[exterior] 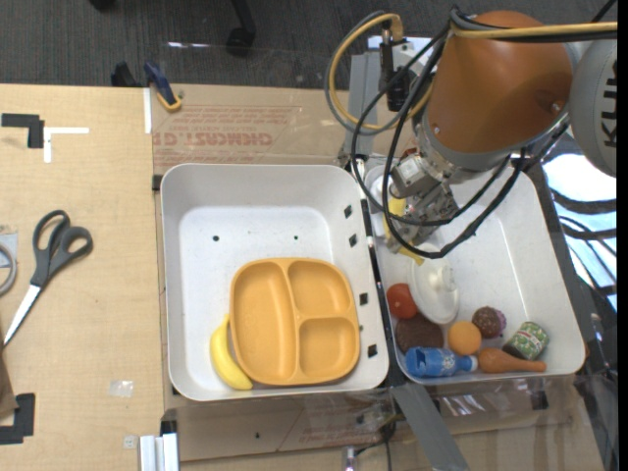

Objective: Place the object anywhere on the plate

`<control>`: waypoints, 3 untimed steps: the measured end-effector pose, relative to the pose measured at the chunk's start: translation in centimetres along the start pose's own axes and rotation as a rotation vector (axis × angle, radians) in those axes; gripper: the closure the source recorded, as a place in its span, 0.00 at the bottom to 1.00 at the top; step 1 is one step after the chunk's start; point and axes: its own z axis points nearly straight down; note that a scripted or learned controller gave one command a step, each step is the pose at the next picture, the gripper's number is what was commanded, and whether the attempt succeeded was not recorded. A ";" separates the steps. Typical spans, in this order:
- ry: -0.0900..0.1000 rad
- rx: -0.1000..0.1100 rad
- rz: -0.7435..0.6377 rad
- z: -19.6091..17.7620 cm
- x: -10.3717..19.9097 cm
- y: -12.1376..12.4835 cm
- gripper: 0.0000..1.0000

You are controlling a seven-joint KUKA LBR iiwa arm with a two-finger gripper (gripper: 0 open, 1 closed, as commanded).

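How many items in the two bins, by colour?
Yellow: 2, plate, banana
Red: 1, tomato-like ball
Orange: 2, round fruit, carrot-like piece
White: 1, pear-shaped item
Brown: 1, dark lump
Purple: 1, small ball
Green: 1, small can
Blue: 1, bottle
Total: 10; anything beneath the gripper is hidden.

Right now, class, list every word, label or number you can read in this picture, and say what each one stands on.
"CHEMICAL GE...", red print seen upside down on the cardboard sheet behind the left bin; partly legible, so uncertain.
"KU...", cut off, on the arm.
Blue bottle label: too small.
Green can label: too blurred.
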 end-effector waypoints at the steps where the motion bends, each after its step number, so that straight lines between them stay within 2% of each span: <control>1: 0.001 0.000 -0.082 -0.6 -6.2 6.0 1.00; 2: 0.001 -0.001 -0.109 4.0 -8.5 9.0 1.00; 3: 0.001 0.000 -0.096 0.2 -10.1 3.7 1.00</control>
